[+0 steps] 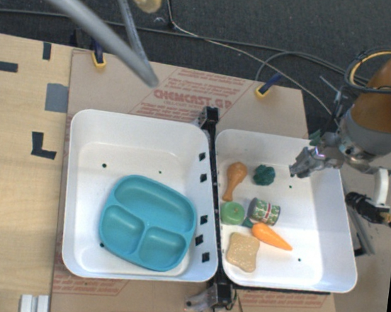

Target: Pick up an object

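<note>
On a wooden bench point(7, 177) sit two white bins — the left bin point(91, 138) holding a teal divided tray point(147, 222), the right bin point(328, 233) a drumstick point(234, 178), green lump point(264, 174), can point(264, 212), carrot point(271, 236) and bread slice point(243, 251) — while the gripper point(301, 166) hovers at the right bin's far edge, grasping nothing.

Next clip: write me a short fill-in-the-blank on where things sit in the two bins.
1. The blue divided tray lies in the ____ bin.
2. The carrot lies just below the ____ in the right bin.
3. The slice of bread lies nearest the bin's ____ edge.
4. The gripper hovers over the ____ bin.

Missing words: left; can; front; right
</note>
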Controlling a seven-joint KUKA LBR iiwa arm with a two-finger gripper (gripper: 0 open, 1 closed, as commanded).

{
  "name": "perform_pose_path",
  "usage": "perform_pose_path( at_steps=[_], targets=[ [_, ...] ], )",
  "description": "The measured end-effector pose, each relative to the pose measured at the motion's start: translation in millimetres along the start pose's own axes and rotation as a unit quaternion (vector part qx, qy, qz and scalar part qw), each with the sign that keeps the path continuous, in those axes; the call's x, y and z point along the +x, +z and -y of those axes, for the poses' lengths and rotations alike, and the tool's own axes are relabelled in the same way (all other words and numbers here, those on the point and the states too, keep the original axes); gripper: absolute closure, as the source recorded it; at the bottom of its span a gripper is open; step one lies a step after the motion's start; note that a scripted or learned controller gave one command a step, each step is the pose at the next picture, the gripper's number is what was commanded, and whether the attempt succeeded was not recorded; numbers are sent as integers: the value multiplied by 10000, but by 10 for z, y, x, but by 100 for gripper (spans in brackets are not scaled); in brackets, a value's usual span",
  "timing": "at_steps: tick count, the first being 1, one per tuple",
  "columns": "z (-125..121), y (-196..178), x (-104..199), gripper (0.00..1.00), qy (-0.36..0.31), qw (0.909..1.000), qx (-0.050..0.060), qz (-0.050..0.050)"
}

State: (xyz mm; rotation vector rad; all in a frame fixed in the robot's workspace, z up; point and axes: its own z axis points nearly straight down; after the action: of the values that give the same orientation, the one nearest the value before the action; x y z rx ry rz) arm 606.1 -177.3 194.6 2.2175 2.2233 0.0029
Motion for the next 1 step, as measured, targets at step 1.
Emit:
perform_pose_path(
  at_steps=[1],
  targets=[
    [-14, -533, 7, 100, 1, 10000, -13, 5]
  ],
)
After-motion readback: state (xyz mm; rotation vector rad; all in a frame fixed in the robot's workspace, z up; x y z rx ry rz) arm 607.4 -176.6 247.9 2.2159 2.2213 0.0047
